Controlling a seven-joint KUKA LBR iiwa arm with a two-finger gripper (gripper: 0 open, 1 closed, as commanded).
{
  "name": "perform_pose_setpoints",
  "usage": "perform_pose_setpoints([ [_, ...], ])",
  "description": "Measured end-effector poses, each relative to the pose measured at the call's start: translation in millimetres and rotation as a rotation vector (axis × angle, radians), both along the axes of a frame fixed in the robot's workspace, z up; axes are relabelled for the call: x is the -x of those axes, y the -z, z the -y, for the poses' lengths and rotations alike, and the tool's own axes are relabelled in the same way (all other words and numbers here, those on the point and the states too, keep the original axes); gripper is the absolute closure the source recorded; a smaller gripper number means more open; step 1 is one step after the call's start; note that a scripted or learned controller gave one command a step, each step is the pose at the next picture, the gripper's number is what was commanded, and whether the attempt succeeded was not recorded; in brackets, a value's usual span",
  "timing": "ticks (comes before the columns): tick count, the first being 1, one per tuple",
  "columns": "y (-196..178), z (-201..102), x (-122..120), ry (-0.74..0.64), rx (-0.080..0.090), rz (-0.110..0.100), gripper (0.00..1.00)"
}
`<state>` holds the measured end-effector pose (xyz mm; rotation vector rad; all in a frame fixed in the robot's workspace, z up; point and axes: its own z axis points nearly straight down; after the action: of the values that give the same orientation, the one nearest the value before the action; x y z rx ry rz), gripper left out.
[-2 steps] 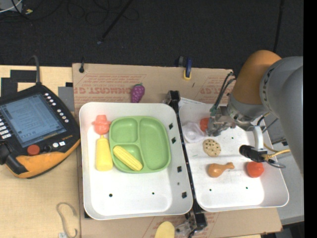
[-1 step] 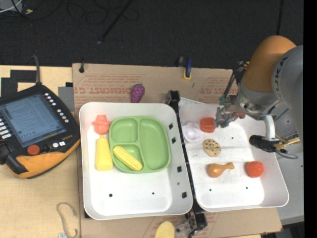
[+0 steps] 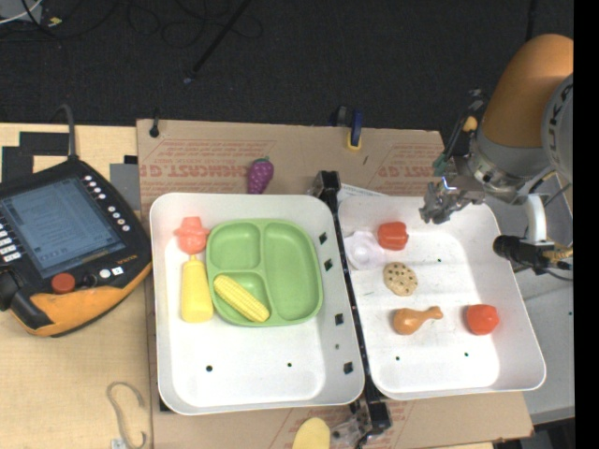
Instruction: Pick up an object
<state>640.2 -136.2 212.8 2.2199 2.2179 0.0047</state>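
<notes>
Inspecting from largest down, we log 2 white bins: the left bin [image 3: 187, 363] bearing a green divided plate [image 3: 281, 269], the right bin [image 3: 505, 363] with small toy foods. At 1 o'clock over the right bin hangs the gripper [image 3: 438, 209]; grip state we cannot tell. At that bin's centre lies a cookie [image 3: 401, 278], a chicken leg [image 3: 416, 320] at 6 o'clock of it, a red pepper [image 3: 393, 236] at 12.
</notes>
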Motion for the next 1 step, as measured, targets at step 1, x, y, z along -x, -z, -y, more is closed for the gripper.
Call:
perform_pose_setpoints([
  [1,-15.6,1.6,0.0,-0.001,-0.001,-0.004,1.0],
])
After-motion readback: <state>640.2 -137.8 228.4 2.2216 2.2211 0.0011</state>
